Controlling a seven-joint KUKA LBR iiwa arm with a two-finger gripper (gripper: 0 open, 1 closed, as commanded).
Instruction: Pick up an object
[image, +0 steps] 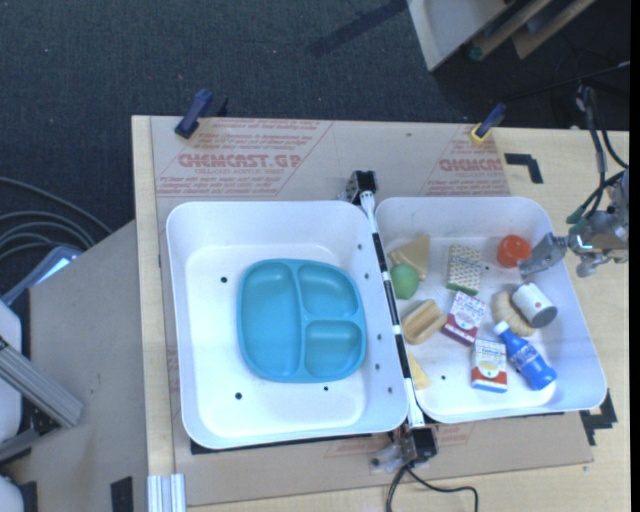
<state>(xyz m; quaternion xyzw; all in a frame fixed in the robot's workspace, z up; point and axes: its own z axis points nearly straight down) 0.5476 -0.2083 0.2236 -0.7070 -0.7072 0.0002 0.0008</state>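
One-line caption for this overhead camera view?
Gripper at right bin's edge near orange ball; blue divided plastic plate in left bin.

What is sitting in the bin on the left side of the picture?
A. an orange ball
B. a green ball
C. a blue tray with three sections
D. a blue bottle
C: the blue tray lies alone in the left bin; the bottle and both balls are in the right bin.

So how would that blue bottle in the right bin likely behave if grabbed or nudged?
The blue bottle lies on its side, so its rounded body would probably roll when pushed. It looks like smooth plastic, maybe slippery. Small, likely light, and the carton beside it could get shoved.
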